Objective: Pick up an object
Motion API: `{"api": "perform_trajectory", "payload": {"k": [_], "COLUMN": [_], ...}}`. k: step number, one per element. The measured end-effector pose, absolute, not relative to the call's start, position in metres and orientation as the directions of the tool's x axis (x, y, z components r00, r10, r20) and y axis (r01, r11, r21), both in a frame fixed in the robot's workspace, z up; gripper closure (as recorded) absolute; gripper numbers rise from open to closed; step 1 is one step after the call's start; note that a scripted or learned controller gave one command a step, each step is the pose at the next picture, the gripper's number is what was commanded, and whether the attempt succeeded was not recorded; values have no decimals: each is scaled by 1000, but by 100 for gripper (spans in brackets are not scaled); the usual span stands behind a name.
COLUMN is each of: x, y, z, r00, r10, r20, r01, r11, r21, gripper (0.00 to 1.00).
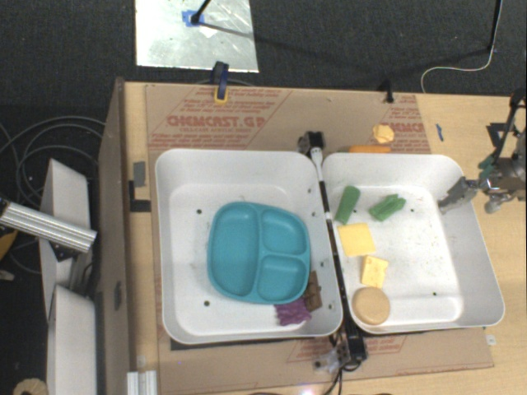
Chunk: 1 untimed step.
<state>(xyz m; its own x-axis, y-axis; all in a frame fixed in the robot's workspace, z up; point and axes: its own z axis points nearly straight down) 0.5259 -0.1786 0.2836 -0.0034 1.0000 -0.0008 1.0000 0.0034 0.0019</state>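
Note:
The right bin (428, 307) holds two green pieces (348, 204) (386, 206), a yellow cheese slice (356, 239), a smaller yellow block (374, 271) and a round tan bun (371, 306). In the left bin (185, 220) lies a teal divided plate (259, 253), with a purple piece (290, 313) and a brown piece (314, 295) at its lower right. My gripper (479, 192) hangs over the right bin's far right rim, well apart from all the food items. Nothing shows in its grasp.
An orange item (370, 148) and a yellow round item (384, 133) lie on the cardboard behind the right bin. A black divider clamp (313, 144) stands between the bins. Cables run along the left floor and the upper right.

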Motion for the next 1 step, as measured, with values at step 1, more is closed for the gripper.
{"api": "perform_trajectory", "payload": {"k": [1], "x": [538], "y": [-122], "z": [172], "r00": [-9], "r10": [1000], "r20": [5], "r01": [1000], "r11": [9], "r21": [-8], "gripper": [0]}}
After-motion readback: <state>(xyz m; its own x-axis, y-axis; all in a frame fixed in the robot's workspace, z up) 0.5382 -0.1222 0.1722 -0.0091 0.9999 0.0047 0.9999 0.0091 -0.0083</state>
